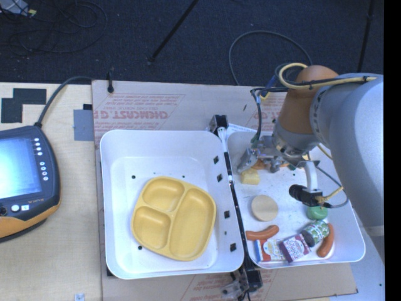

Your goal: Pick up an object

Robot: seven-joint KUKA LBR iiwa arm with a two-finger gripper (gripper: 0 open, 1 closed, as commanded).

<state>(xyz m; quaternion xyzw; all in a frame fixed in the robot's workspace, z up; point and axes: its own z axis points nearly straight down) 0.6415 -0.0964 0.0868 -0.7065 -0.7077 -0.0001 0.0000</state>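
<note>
My gripper (264, 158) is low in the far left part of the right bin (351, 256). A small yellow block (250, 177) lies just in front of it, to its left. A small orange-brown piece (245, 163) shows right beside the gripper; whether it is held cannot be told. Nearer the front lie a round beige disc (264, 207), a red sausage (261, 233), a second sausage (326, 243), a small green thing (317, 212), a little bottle (313, 232), a purple packet (291, 248) and a white carton (268, 250).
The left bin (119, 168) holds a yellow divided plate (173, 217). A dark divider (229, 187) with clips runs between the bins. A handheld screen pendant (22, 174) lies at the bench's left. The arm's grey body (351, 130) overhangs the right bin's right side.
</note>
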